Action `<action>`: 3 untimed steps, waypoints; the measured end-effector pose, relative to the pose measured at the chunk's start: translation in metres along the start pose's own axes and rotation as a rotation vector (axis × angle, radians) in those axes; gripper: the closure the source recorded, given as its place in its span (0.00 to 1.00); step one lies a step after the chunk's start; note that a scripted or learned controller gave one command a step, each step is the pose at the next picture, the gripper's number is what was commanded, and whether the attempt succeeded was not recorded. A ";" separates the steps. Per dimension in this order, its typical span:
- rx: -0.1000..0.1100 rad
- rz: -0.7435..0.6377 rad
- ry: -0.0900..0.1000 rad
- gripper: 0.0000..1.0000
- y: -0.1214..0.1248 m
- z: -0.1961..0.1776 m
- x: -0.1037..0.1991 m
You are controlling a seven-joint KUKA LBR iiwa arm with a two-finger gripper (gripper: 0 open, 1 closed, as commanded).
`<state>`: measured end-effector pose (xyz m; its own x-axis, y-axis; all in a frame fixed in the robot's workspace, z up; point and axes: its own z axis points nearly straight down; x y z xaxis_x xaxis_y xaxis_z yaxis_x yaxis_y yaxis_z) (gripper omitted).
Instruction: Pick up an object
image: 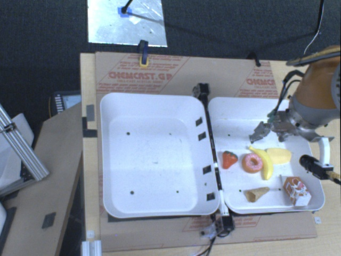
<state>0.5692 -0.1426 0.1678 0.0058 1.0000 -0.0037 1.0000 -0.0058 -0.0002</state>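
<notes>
Grey and orange, the arm [318, 92] is cut off by the right edge, so only its wrist end shows above the right bin [234, 111]. The gripper [261, 134] hangs low over that bin's upper middle, just above the banana [265, 162]; its fingers [258, 133] look slightly apart with nothing between them, though they are small and blurred. Below it lie a strawberry [229, 159], a donut [252, 163] touching the banana, a pale yellow piece [279, 155] beside the banana, a tan wedge [257, 194] and a red-and-white block [296, 190] in the lower right corner, whose pattern is too small to make out. A black part [315, 167] of the rig overlaps the bin's right rim. The left bin [154, 153] shows bare white. The brown board [160, 73] on the surface reads "CHEMCAST" in red, repeated near the arm, where it is partly hidden. A foil sheet [127, 15] lies beyond.
</notes>
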 end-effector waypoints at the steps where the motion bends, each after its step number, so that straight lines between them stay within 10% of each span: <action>1: 0.003 -0.010 0.004 0.00 0.051 0.088 -0.004; 2: -0.006 -0.011 0.002 1.00 0.053 0.072 -0.004; 3: -0.005 -0.012 0.002 0.00 0.053 0.072 -0.004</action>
<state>0.6222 -0.1476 0.0956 -0.0058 1.0000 -0.0018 1.0000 0.0058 0.0051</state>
